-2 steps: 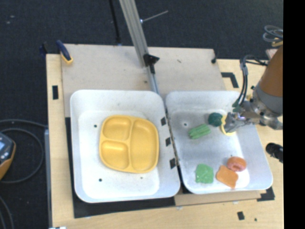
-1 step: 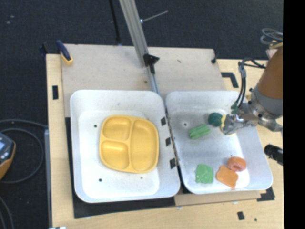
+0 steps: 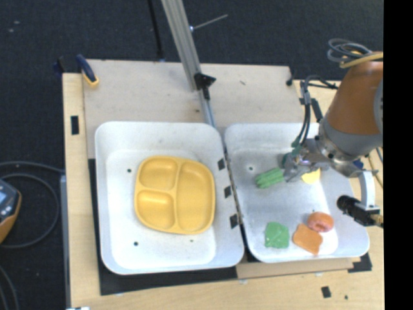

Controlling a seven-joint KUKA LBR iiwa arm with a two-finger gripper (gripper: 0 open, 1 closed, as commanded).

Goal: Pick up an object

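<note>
Arm (image 3: 353, 112) comes in from the right, grey with an orange band, bent down over the right bin (image 3: 258, 141). Gripper (image 3: 293, 168) sits low in that bin, near its middle-top. Can't tell whether it is open or closed; the tip is small and dark against the wrist.

Green long piece (image 3: 269, 177) lies right at the gripper's tip, stretching away from it toward the left and slightly down. It touches or nearly touches the tip, can't tell which, and can't tell if it is gripped.

Yellow piece (image 3: 312, 175) lies just beside the gripper on its right, partly under the wrist.

Below the gripper, well apart, near the bin's lower edge: green lump (image 3: 277, 235), then orange block (image 3: 307, 238) to its right, then a reddish round piece (image 3: 321, 222) just above and touching the orange block.

Far to the gripper's left, the left bin (image 3: 122, 141) holds a yellow divided plate (image 3: 175, 194), flat, roughly centred.

Both bins sit side by side on the counter (image 3: 142, 89). A metal pole (image 3: 184, 37) rises at a slant from the counter above the bins, up-left of the gripper.
</note>
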